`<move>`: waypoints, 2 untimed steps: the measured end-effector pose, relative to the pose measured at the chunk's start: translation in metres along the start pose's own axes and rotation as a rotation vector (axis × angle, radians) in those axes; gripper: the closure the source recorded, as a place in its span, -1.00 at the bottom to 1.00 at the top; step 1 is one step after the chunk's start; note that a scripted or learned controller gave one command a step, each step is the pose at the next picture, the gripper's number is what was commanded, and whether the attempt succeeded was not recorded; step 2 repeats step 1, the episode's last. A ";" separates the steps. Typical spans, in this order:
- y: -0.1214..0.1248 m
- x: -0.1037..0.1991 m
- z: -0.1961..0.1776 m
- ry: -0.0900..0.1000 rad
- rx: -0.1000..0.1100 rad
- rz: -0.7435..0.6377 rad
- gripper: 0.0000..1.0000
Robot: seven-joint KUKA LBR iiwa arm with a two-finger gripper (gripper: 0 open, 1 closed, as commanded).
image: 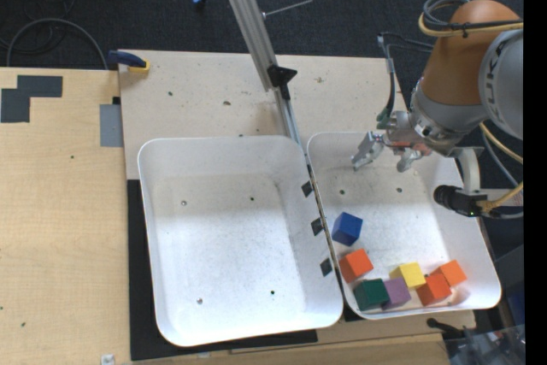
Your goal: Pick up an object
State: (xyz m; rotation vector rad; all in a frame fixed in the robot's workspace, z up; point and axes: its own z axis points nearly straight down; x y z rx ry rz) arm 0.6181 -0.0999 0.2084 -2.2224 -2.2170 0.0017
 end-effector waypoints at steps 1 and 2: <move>-0.122 0.041 0.020 0.002 0.008 0.001 -1.00; -0.122 0.041 0.020 0.002 0.008 0.001 -1.00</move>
